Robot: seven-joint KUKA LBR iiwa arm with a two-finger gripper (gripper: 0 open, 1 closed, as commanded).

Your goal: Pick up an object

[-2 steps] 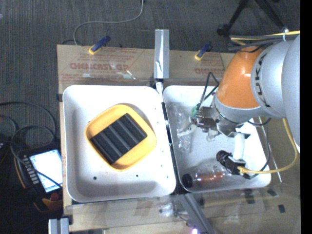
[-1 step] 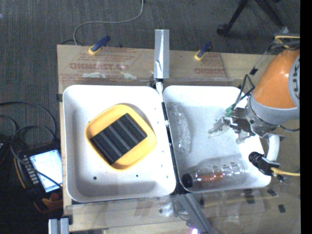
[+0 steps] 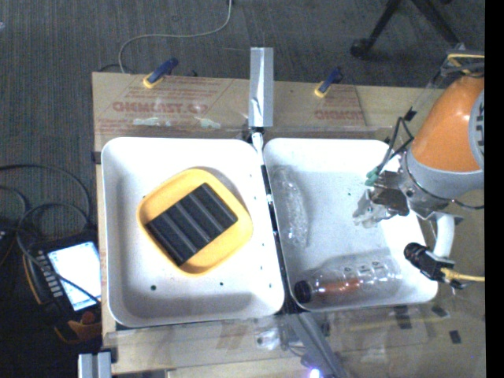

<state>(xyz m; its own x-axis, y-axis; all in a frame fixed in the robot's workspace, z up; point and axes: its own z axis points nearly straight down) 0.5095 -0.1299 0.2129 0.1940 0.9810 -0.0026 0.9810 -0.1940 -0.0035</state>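
Observation:
A yellow pad with a black ridged centre [image 3: 195, 220] lies tilted in the left bin [image 3: 126, 290]. In the right bin [image 3: 331, 164], a clear plastic bottle with a dark cap and brownish contents [image 3: 346, 282] lies along the front wall. A clear crinkled plastic piece [image 3: 288, 205] lies beside the bin's left wall. My gripper [image 3: 378, 201] hangs over the right side of the right bin, below the orange band of the arm [image 3: 449, 132]. It is above and to the right of the bottle, apart from it.
The bins stand on a cardboard sheet [image 3: 173, 101] held by blue clamps [image 3: 160, 72]. A metal post [image 3: 261, 85] rises at the back between the bins. A black fitting with a yellow cable [image 3: 429, 262] sits at the right bin's front right corner.

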